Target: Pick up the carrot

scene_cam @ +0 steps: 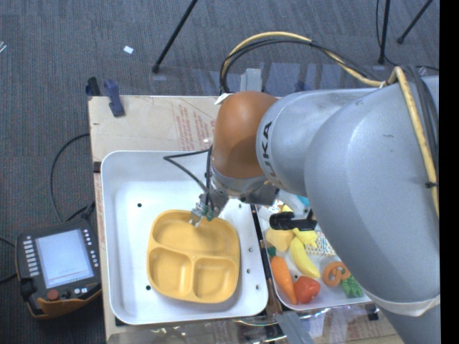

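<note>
Carrot (283, 279): orange, tapered, lay in right bin (324, 303) beside banana (304, 258) and tomato (307, 289). Gripper (202, 214) hung over yellow compartment plate (192, 258), left bin (122, 192); finger spread undeterminable.

Bulky grey arm (358, 178) with orange band (240, 135), "KUKA" lettering and yellow cable (287, 40).
</note>
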{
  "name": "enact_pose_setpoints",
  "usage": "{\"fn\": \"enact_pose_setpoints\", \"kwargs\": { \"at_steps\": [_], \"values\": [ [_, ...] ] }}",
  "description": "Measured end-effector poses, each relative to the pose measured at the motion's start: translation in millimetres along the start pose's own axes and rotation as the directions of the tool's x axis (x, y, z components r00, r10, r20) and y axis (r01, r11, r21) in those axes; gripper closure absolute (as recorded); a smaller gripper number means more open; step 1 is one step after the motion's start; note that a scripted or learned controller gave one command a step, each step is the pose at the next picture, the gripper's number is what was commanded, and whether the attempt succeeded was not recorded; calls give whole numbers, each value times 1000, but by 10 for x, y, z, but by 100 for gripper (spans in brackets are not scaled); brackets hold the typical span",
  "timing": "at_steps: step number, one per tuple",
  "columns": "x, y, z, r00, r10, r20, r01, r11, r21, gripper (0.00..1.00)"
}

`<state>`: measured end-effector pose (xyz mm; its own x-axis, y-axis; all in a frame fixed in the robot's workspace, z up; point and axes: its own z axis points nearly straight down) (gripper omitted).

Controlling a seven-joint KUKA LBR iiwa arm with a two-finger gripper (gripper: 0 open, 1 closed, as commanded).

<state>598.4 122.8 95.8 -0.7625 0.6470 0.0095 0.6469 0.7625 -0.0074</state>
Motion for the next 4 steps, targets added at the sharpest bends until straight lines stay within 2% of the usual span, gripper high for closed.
{"fn": "enact_pose_setpoints", "kwargs": {
  "at_steps": [1,3,4],
  "values": [
    [815,67,-86,982,183,55,-179,981,-81,100],
    [784,51,-259,982,182,57,-177,981,-76,100],
    [1244,-135,69,999,-48,22,48,999,-13,100]
  ]
}}
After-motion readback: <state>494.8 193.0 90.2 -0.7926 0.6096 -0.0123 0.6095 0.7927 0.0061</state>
